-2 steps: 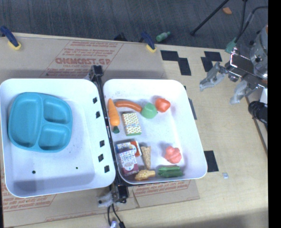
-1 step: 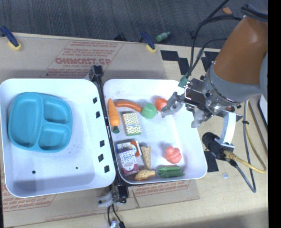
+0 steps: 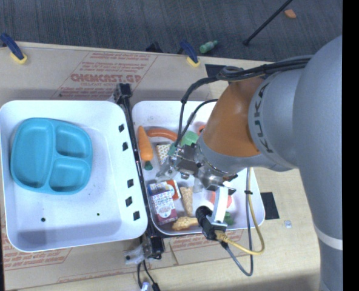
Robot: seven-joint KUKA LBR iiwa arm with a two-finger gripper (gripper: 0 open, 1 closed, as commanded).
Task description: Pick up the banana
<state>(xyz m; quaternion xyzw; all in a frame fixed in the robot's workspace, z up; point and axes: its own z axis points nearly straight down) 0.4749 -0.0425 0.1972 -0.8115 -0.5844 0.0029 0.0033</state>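
My gripper [image 3: 178, 162] hangs low over the middle of the right bin [image 3: 144, 110], and from this slanted view I cannot tell whether it is spread or pressed together; nothing shows pinched in it

At about 10 o'clock from it lies a carrot [image 3: 144, 144], at 6 to 7 o'clock a dark red packet [image 3: 162, 202], and at 6 o'clock, near the bin's front wall, a tan biscuit [image 3: 184, 224]

The banana I cannot pick out: no yellow curve is clear among these things, so I judge it lies beneath my wrist or arm [image 3: 276, 120], somewhere in this bin

A toy banana should be light, stiff and rather slick, curved enough to roll under a poor pinch. I would take it across the thick middle, jaws square to its length

Far off at 9 o'clock the left bin [image 3: 58, 235] holds a blue tray [image 3: 51, 155]

Readable writing: "CHEMCAST GP" in red on the cardboard [image 3: 107, 77] at 11 o'clock, and "KUKA" on my arm. The packet's print is too small to read
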